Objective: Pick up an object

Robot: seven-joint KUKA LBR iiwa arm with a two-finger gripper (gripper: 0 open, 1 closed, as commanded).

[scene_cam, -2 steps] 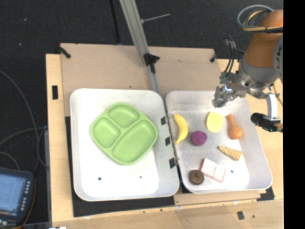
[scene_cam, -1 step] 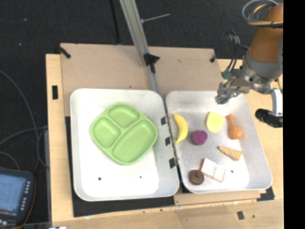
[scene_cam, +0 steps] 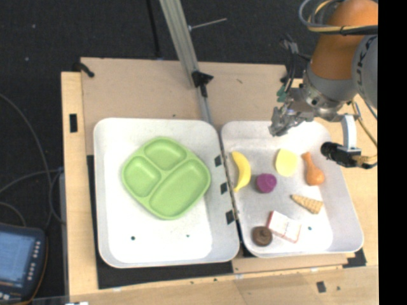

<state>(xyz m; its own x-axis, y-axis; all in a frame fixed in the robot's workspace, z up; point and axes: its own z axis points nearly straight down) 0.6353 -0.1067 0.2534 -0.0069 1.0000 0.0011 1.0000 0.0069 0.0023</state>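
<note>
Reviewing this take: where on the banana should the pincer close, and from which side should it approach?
Grip the banana at mid-length, coming straight down, fingers across its narrow width. It lies flat and curved along the right bin's left wall, so the wall-side finger has little room.

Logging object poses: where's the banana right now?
In the camera view, the banana lies at the right bin's left edge, beside the divider, left of the purple ball.

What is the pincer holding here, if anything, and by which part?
Nothing is held. The pincer hangs over the back edge of the right bin, above and apart from the yellow piece and the other items.
</note>
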